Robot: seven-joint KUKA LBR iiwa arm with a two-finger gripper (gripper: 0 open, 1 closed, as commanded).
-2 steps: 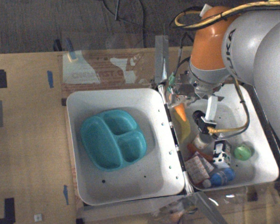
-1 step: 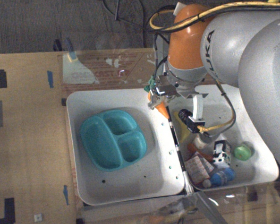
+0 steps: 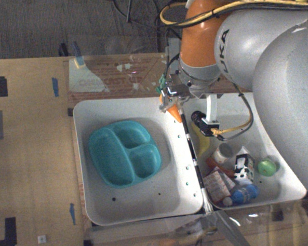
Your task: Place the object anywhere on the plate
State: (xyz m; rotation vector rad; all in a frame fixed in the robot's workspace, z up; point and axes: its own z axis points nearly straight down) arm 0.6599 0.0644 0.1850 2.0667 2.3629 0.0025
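Observation:
A teal plate [image 3: 124, 153] with three compartments lies in the left bin [image 3: 149, 208], toward its left half. My gripper [image 3: 169, 104] hangs over the far end of the wall between the two bins, beyond the plate's far right corner. A small orange object [image 3: 174, 114] with a pointed end sticks out between its fingers, so the gripper is shut on it. The object is above the left bin's right edge, not over the plate.
The right bin [image 3: 287, 182] holds several items: a yellow object [image 3: 202, 139], a white cup [image 3: 224, 152], a green ball [image 3: 267, 167], a blue bottle [image 3: 245, 193], a pink packet [image 3: 216, 183]. The arm's large grey body covers the right side.

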